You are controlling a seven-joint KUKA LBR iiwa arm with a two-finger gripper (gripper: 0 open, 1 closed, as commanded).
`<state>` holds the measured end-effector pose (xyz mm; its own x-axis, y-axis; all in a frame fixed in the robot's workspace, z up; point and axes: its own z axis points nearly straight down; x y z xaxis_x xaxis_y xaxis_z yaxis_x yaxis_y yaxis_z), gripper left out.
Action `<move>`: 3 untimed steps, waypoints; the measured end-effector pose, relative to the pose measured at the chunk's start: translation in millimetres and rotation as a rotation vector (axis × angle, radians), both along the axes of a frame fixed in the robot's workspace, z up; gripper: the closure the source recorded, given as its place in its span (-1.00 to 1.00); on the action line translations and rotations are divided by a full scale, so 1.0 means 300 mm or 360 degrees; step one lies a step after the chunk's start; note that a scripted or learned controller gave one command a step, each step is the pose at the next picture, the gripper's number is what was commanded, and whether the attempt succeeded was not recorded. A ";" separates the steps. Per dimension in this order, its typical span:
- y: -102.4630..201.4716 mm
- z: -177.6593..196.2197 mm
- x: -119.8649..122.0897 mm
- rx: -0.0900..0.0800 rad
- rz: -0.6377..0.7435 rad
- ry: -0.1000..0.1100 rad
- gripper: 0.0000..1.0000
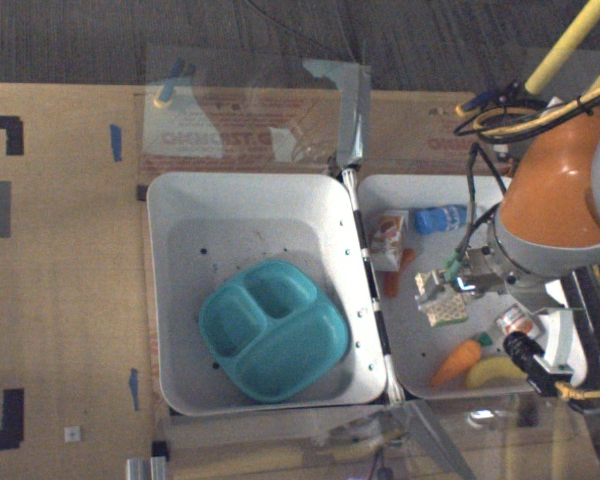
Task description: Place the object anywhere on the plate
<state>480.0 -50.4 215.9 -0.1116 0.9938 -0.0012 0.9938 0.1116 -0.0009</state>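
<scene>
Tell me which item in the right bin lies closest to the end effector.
The pale speckled packet, directly below the end effector. The carrot, banana, blue bottle and small carton all lie farther off.

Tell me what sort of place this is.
Likely a robot manipulation lab: two white bins side by side on a taped wooden bench, a teal divided plate, and toy food such as a carrot.

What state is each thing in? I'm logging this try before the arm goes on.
Teal plate: flat in the left bin, nothing on it.
Carrot: lying in the right bin.
Banana: lying beside the carrot.
Blue bottle: on its side.
Gripper: low over the right bin.
</scene>
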 end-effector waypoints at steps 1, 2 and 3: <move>0.186 0.123 0.001 0.0000 0.0339 -0.0006 1.00; 0.486 -0.012 0.021 0.0003 0.0487 0.0003 1.00; 0.485 -0.011 0.022 0.0003 0.0486 0.0002 -1.00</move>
